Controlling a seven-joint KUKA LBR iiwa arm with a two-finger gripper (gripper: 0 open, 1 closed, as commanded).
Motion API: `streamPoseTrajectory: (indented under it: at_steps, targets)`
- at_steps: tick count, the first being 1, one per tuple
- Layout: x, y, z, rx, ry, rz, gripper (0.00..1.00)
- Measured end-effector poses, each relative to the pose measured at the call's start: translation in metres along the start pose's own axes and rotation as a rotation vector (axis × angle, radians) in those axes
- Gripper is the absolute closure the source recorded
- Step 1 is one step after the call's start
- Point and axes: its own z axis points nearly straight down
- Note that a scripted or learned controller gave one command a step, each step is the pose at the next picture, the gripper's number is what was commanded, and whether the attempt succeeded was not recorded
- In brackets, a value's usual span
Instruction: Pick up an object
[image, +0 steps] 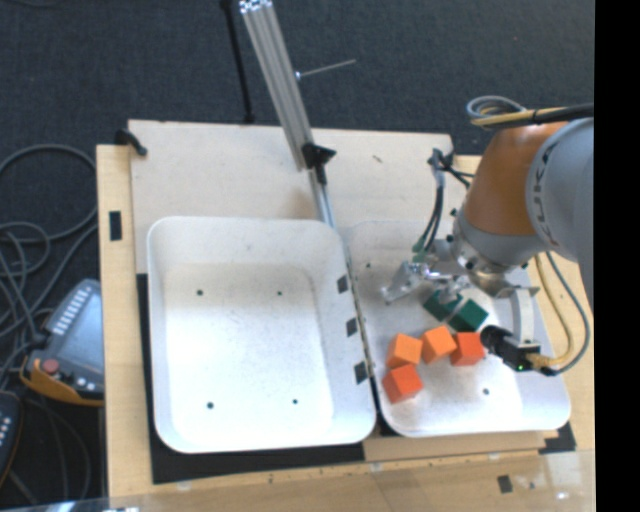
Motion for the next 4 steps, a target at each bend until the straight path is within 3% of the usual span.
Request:
streamPoseTrajectory:
  at_steps: [1, 3, 4]
  targets:
    - [-0.004, -0.021, 0.069, -0.009, 0.001, -0.006, 0.00]
    - [-0.010, -0.030, 0.077, -0.032, -0.004, -0.008, 0.00]
    - [-0.010, -0.036, 0.078, -0.031, -0.005, -0.006, 0.00]
